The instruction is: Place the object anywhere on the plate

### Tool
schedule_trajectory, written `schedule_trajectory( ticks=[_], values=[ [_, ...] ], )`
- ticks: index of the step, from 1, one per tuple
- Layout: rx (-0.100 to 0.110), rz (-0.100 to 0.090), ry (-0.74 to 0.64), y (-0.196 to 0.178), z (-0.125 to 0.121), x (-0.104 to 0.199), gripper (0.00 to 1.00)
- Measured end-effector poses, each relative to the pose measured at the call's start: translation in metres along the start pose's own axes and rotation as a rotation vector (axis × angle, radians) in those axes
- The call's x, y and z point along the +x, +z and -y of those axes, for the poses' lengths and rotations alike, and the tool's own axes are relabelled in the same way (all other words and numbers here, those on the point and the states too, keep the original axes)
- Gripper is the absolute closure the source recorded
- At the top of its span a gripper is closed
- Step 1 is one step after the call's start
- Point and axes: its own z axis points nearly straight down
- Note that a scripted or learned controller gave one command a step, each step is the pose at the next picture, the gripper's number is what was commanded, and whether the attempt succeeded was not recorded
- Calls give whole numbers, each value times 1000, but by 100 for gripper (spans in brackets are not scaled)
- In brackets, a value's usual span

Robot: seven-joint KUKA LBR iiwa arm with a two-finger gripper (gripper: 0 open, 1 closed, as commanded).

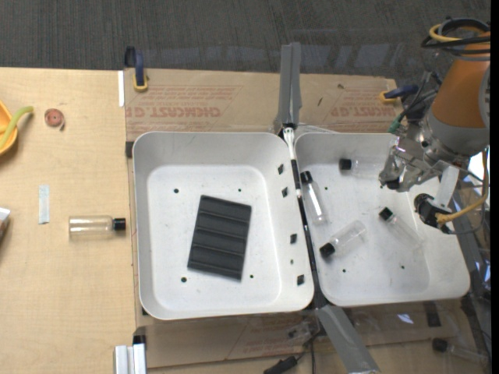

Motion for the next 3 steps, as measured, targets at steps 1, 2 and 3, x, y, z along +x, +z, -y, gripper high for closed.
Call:
schedule_trajectory(
  ticks=[1,2,3],
  values=[
    [1,0,-182,2,41,86,100],
    [-1,1,-289,-13,9,198,100],
    [-2,2,-392,-137,52,293,100]
  ],
)
